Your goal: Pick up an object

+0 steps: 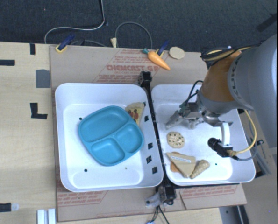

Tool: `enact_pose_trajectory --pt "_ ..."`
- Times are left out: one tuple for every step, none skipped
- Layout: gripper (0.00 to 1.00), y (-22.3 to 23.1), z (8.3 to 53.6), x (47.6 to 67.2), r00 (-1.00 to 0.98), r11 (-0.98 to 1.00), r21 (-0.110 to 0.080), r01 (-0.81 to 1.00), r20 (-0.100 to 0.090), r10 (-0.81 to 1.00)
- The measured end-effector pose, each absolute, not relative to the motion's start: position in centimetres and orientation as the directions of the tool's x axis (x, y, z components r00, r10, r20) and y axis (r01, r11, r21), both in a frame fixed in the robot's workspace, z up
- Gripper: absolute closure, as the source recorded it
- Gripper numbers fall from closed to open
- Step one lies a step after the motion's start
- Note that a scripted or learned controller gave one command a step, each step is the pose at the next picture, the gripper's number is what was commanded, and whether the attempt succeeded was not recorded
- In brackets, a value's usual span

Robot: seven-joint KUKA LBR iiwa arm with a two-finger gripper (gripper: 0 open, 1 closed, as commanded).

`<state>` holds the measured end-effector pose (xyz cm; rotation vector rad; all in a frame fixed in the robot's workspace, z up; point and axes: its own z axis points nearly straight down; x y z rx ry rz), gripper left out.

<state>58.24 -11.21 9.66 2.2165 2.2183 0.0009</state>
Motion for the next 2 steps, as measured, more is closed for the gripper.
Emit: enact_pose_trajectory --pt "0.00 -9.7 8.7 55.8 0.000 0.000 0.010 1.000 -0.005 1.000" --pt "1.00 -9.8 9.8 55.8 0.001 -0.001 0.009 1.000 -0.006 1.000"
